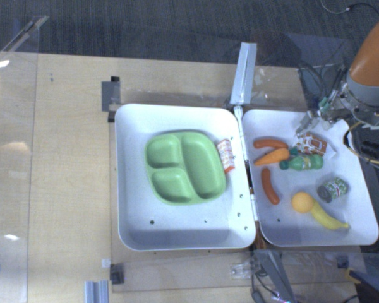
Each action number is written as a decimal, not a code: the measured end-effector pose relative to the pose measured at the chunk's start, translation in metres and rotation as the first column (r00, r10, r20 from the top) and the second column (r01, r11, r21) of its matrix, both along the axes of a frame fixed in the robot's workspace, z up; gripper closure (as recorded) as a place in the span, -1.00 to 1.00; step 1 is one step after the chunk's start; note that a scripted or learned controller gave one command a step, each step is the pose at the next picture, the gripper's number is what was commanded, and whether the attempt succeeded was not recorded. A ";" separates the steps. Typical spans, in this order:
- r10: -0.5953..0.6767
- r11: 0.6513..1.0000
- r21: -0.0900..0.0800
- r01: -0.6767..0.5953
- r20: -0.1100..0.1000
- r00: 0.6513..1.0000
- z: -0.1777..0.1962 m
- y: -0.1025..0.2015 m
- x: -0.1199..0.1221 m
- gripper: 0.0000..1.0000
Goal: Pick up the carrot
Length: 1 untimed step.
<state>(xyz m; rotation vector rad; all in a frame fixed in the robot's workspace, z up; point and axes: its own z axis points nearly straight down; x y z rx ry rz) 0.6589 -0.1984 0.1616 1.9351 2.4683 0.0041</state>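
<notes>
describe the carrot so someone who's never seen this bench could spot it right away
Look in the right white bin, upper left part. The carrot lies just below a red sausage, its green top touching a green bottle. It alone is orange and tapers to a point.

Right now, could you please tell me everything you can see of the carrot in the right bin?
The carrot is orange, tapered and smooth, like a plastic toy. It lies flat in the right bin, near its left wall, pointed end to the left. Its green top meets the green bottle at its right end. A sausage lies just behind it, nearly parallel. Nothing grips it.
</notes>
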 end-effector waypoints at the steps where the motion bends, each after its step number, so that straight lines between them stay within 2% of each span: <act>1: 0.043 0.999 -0.001 -0.043 0.001 0.999 -0.074 -0.006 -0.007 -1.00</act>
